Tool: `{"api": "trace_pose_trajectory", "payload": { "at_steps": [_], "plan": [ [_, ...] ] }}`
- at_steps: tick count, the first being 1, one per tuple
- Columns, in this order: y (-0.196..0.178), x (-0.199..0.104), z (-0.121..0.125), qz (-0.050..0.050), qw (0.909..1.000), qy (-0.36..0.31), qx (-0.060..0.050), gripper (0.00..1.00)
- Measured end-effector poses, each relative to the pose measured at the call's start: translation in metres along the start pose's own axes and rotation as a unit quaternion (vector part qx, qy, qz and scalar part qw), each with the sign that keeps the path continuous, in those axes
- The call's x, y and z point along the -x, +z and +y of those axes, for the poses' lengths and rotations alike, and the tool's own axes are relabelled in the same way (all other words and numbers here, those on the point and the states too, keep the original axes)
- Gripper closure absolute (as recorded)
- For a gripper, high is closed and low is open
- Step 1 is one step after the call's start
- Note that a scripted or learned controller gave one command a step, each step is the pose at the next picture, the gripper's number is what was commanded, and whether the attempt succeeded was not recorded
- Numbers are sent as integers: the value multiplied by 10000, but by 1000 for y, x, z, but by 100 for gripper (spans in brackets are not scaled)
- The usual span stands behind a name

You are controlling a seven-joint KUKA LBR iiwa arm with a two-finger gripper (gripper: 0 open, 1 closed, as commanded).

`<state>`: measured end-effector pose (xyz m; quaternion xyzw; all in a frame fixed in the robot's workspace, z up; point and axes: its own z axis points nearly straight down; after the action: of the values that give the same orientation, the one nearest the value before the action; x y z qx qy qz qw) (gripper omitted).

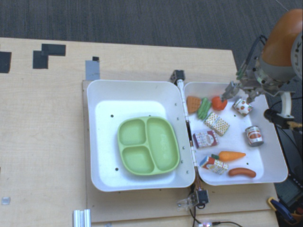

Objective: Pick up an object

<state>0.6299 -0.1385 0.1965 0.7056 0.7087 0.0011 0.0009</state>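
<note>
Red sausage (242, 173) lay at six o'clock in right bin (279, 171); gripper (240, 94), spread open and holding nothing, hovered at twelve.

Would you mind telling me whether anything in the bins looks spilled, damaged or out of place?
Nothing stands out. The green tray sits flat in the left bin; the toy foods lie loose in the right bin, none spilled over the rim.

Bright, even overhead light; soft shadows, mild glare inside the left bin (102, 126); slightly soft focus.
</note>
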Motion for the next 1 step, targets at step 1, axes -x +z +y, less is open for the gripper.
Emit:
{"api": "trace_pose_trajectory", "payload": {
  "at_steps": [1],
  "plan": [
    [107,-29,-12,0,10000,-7,-4,0]
  ]
}}
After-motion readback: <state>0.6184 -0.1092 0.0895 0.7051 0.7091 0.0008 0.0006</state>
